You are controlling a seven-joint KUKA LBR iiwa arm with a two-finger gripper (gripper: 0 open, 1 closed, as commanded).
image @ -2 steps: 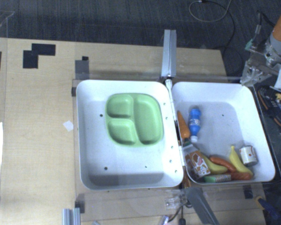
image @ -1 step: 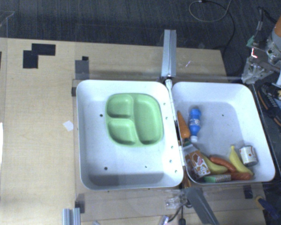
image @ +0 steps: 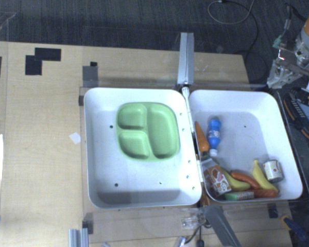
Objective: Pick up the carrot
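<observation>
The slim orange carrot with a green top (image: 201, 139) lies lengthwise against the left wall of the right-hand white bin (image: 278, 112), just beside the divider between the two bins. The gripper (image: 284, 75) hangs outside that bin's far right corner, well apart from the carrot; whether it is released or clenched cannot be told from here. A good pick probably means crossing the bin and coming down with the closing direction across the carrot's narrow width, allowing for the wall pressed against one side. The small blue-capped bottle (image: 213, 134) sits just beside the carrot and could get bumped. The green divided plastic tray (image: 147, 130) occupies the left-hand white bin (image: 100, 153), out of the way.
</observation>
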